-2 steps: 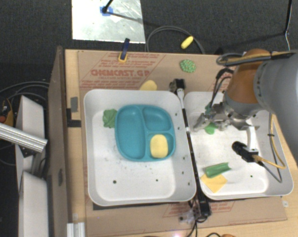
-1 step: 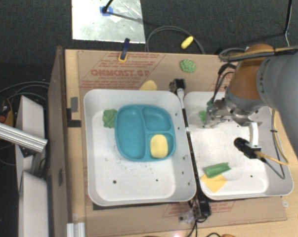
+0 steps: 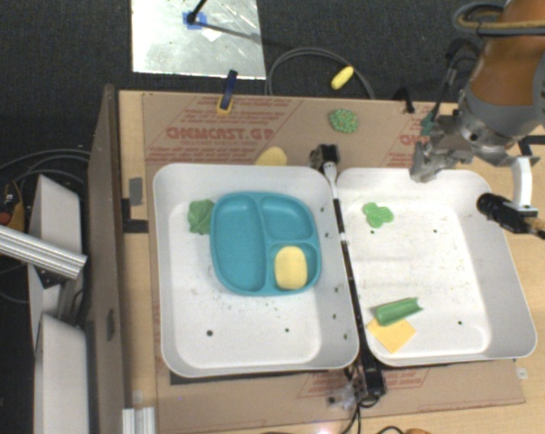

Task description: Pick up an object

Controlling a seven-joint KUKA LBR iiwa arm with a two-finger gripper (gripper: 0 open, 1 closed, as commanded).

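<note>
A blue divided plate [image 3: 245, 242] lies in the left bin [image 3: 186, 333], with a yellow oval piece [image 3: 291, 266] in its lower right compartment. A green leafy piece [image 3: 200, 216] rests against the plate's left rim. In the right bin [image 3: 489, 324] lie a small green piece [image 3: 377, 214] near the back left, a green pod-shaped piece [image 3: 397, 310] and a yellow wedge [image 3: 392, 334] near the front left. My gripper [image 3: 426, 166] hangs over the back edge of the right bin, well right of the small green piece.
On the cardboard behind the bins sit a green round piece [image 3: 344, 120] and a yellow piece [image 3: 272, 157] at the left bin's back rim. Another yellow piece [image 3: 342, 78] lies beyond the board. A metal sheet [image 3: 195, 25] lies at the back left.
</note>
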